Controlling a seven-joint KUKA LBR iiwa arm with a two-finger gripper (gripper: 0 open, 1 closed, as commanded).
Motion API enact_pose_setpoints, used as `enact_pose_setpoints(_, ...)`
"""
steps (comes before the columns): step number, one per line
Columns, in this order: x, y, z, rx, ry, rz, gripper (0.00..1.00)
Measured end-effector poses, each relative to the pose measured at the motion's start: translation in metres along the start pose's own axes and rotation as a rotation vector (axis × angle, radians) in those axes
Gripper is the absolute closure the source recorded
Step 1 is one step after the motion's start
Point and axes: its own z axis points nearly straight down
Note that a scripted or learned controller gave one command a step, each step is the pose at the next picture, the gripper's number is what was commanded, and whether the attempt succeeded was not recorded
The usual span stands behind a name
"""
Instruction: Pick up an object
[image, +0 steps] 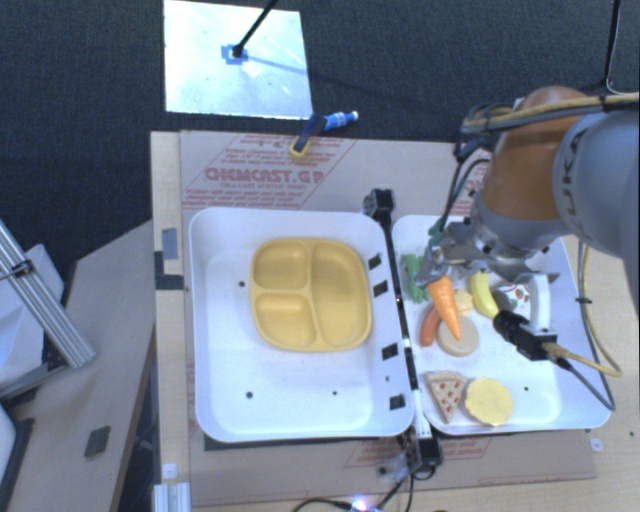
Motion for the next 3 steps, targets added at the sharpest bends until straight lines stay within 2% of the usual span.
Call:
enact_pose_setpoints(1,0.037,-0.002,-0.005,0.002,-0.001,0.002,1.00)
enact_pose_setpoints(2,0.041,0.003,0.004,0.003,-0.003,0.006,1.00)
enact_pose_setpoints(3,0.038,0.010,-0.007,0.002,-0.002,0.005,1.00)
